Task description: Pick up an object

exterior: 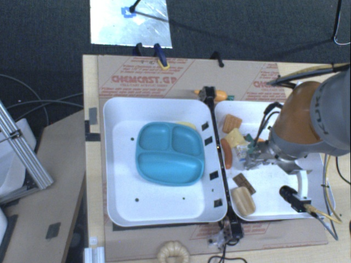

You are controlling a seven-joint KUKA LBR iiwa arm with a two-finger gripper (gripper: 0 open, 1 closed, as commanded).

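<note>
A bread roll [243, 201] is seen nearest, unlifted; the end effector [248, 159] is lowered among food in the right bin [274, 199]; nothing appears grasped yet.

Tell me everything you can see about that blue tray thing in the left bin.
The blue tray is a light-blue divided plate with rounded corners, plastic by its look. It has three compartments: two smaller ones along the far side and one long one along the near side. It lies flat, right side up and slightly turned, near the middle of the left bin, resting on the bin's floor. A small pale-yellow object sits at its far edge; whether they touch is unclear.
</note>
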